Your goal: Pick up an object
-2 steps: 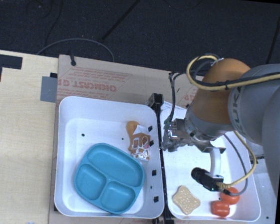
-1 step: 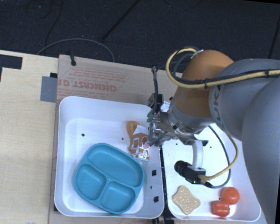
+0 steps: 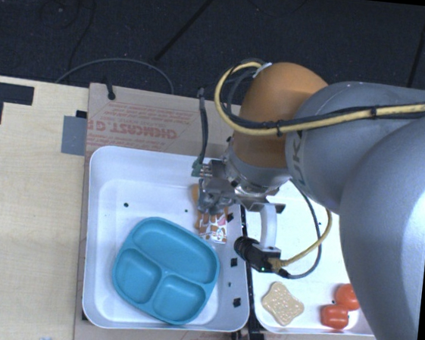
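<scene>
Item 1: small printed packet point(image 3: 213, 225), likely light and crinkly; I'd pinch its edges. Tool point(image 3: 212, 203) over it, state unclear.

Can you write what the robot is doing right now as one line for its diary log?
end effector: low over left bin, far right edge | below it: small printed packet | blue divided plate: lying untouched | grasp: unconfirmed

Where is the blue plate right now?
The blue plate lies in the left bin, toward its front right corner. The pincer is just above its upper right edge, and the cracker sits in the other bin.
</scene>
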Motion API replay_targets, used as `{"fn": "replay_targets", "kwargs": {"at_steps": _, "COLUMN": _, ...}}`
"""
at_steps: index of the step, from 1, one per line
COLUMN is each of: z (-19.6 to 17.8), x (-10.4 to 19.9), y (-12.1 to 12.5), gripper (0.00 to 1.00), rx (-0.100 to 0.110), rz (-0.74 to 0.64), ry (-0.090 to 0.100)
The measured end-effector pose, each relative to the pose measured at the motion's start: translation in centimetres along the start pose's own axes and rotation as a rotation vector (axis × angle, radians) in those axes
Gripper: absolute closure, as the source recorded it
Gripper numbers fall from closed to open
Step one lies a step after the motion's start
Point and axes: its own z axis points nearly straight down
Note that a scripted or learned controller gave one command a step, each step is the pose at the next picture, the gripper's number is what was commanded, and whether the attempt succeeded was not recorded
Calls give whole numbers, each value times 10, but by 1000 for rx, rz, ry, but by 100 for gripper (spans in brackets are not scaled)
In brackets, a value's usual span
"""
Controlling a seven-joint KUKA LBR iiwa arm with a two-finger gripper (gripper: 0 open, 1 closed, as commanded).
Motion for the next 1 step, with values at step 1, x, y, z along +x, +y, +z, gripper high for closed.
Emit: {"fn": "replay_targets", "kwargs": {"at_steps": 1, "z": 1, "x": -2, "y": 0, "gripper": 0, "rx": 2, "rz": 2, "ry": -3}}
